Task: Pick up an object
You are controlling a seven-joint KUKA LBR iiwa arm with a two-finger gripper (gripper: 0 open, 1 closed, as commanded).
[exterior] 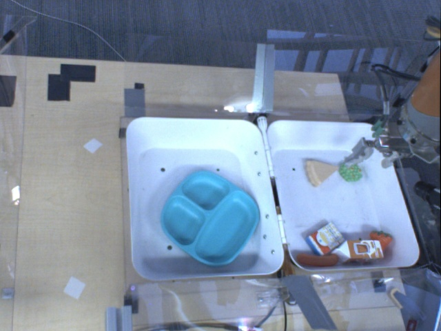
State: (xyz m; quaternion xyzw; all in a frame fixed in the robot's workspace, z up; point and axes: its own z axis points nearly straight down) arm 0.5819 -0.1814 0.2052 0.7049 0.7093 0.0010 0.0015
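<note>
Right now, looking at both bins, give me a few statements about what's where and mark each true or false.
1. The blue plate lies in the left bin. True.
2. The green ball sits on the plate. False: it is in the right bin, beside the tan wedge.
3. The gripper is over the right bin. True.
4. The small carton is in the left bin. False: right bin, near corner.

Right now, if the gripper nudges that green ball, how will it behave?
The green ball looks round, so it would probably roll across the right bin, maybe against the wedge beside it. It looks small, so likely light. The gripper hangs just above it.
</note>
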